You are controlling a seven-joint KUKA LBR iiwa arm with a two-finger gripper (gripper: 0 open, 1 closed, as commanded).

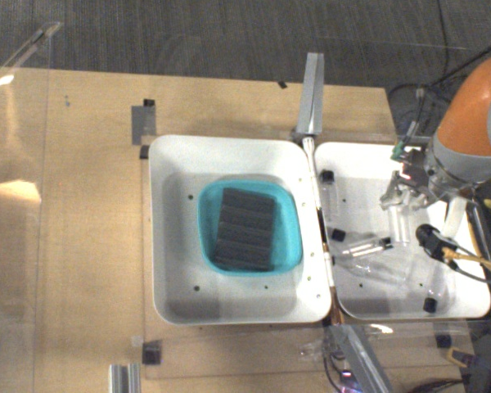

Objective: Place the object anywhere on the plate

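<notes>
Resting on the teal plate (288, 219) in the left bin (168, 244), the dark block (245, 228) is satisfying the task; the claw (405, 193) is hovering over the right bin (356, 297), its state indiscernible.

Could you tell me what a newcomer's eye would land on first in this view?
Probably the turquoise plate in the middle of the left bin, with a dark ridged block lying flat on it. Next, the arm's orange band at the right edge, above the right bin, where the gripper hangs.
</notes>
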